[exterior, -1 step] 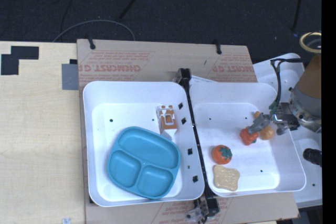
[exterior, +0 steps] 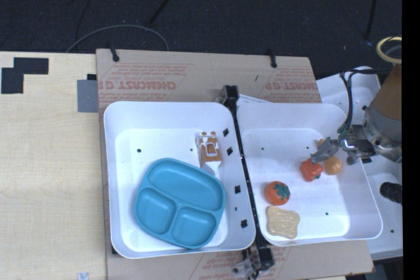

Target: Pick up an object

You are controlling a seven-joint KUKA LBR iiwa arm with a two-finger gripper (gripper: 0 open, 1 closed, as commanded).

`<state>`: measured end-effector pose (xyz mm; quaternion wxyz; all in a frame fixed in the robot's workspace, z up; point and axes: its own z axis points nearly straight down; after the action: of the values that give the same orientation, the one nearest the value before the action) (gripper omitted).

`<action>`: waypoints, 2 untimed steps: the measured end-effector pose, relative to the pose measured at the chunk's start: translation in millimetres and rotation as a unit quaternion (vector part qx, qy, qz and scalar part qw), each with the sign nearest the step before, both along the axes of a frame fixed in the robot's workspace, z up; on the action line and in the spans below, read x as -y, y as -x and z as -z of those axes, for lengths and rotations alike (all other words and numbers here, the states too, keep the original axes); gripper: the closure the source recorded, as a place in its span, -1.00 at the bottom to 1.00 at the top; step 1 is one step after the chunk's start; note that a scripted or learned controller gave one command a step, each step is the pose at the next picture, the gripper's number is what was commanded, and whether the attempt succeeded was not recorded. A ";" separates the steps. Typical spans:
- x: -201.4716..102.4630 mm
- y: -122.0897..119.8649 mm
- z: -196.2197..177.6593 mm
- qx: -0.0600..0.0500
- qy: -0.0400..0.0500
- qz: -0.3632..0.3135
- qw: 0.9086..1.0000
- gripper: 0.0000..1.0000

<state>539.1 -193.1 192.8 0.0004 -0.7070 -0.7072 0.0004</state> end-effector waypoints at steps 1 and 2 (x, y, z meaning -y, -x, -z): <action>-0.1 -3.0 43.1 -0.002 -0.001 0.000 1.000 -1.00; -4.0 2.7 87.2 -0.002 -0.001 0.000 1.000 -1.00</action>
<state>536.4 -189.0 105.5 0.0026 -0.7073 -0.7069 0.0011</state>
